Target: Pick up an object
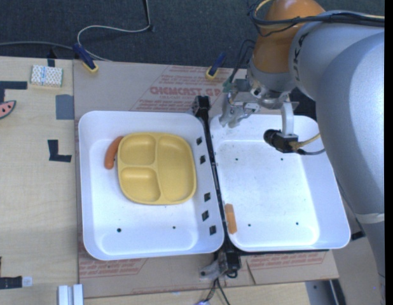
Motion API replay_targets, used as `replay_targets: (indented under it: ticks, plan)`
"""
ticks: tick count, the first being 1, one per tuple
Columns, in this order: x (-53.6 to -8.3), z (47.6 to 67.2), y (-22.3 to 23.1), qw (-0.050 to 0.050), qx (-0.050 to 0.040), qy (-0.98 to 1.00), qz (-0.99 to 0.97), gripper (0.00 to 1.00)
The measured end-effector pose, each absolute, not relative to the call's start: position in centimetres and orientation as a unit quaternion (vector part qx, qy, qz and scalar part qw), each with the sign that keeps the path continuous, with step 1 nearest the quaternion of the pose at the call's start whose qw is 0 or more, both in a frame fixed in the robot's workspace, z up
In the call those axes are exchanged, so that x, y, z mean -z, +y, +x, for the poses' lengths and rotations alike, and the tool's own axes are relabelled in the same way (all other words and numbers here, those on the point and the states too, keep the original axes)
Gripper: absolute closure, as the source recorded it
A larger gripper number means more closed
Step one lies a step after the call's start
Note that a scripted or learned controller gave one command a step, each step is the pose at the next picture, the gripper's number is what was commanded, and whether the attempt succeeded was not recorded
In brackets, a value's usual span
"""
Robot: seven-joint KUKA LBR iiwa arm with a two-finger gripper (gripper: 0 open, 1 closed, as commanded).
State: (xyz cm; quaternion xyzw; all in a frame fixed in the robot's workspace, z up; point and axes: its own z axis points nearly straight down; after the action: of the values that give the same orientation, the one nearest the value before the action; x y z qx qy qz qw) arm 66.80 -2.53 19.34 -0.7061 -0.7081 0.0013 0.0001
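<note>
One yellow plate (pixel 157 168), two orange carrots (pixel 110 152) (pixel 230 218); end effector (pixel 233 114) fingers apart, gripping nothing.

Scene is evenly and brightly lit from above — shadows are soft and short. Mild glare is seen on the white bins (pixel 95 246). The near arm (pixel 349 107) is rendered slightly soft; compression blur is noted overall.

Single fixed camera: above bench (pixel 31 170), slanted downward, mid-range; both white bins (pixel 95 234) framed; arm (pixel 349 75) enters right.
</note>
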Motion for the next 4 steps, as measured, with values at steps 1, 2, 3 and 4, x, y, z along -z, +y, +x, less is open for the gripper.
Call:
replay_targets:
  ticks: [1, 2, 3, 4]
  plan:
    - [-19.3, 66.8, -2.5, 0.0, -0.0016, -0.708, -0.706, 0.0]
    - [-20.3, 66.8, -2.5, 0.0, -0.0017, -0.708, -0.706, 1.0]
    - [-20.3, 66.8, -2.5, 0.0, -0.0019, -0.708, -0.706, 0.0]
    - [-21.2, 66.8, -2.5, 0.001, -0.0019, -0.709, -0.706, 1.0]
